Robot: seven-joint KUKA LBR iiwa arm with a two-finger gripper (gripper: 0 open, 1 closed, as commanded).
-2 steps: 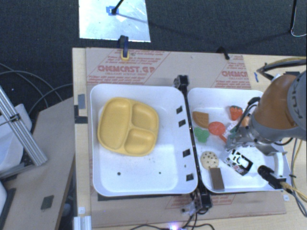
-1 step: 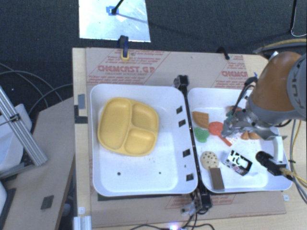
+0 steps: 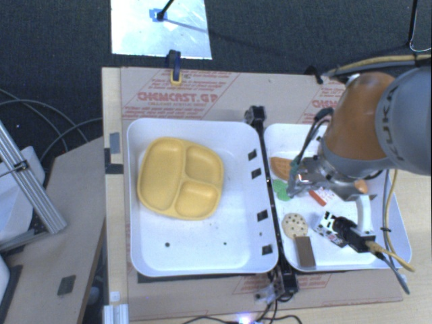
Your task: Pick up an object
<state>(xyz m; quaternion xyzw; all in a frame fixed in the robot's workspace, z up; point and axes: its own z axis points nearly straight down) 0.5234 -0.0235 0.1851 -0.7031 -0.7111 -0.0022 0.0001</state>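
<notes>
the arm (image 3: 368, 123) hangs low over the right bin (image 3: 398, 241), gripper (image 3: 297, 181) down at the bin's left side, right above a green piece (image 3: 281, 190) and an orange piece (image 3: 281, 163). can't tell how the fingers stand. nearer the bin's front edge lie a round cookie (image 3: 293, 224) and a grey block (image 3: 304, 252). a yellow divided plate (image 3: 181, 177) sits in the left bin (image 3: 202, 248).

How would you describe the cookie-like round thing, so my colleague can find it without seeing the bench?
Look in the right bin, near its left wall towards the front. The round tan disc with dark specks lies there, just above a grey-brown rectangular block. It alone is round and speckled.
</notes>
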